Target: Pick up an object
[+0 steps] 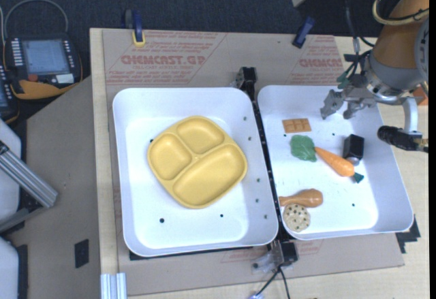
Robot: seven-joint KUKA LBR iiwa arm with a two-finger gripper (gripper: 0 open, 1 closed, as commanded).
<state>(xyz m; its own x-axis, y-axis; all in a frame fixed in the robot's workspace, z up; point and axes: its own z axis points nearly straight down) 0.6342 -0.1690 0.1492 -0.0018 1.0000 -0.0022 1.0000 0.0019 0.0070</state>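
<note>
Your gripper (343,105) is hanging in the upper right of the frame, over the back part of the right bin (388,216). Its fingers are standing spread apart, and nothing is sitting between them or touching them. Below it, toward the middle of that bin, a cracker (296,126), a green leaf (303,148), a carrot (334,161) and a black block (353,147) are lying close together. A drumstick (301,199) and a cookie (297,217) are resting near the bin's lower edge. The yellow divided plate (197,161) is sitting in the left bin (136,223).
</note>
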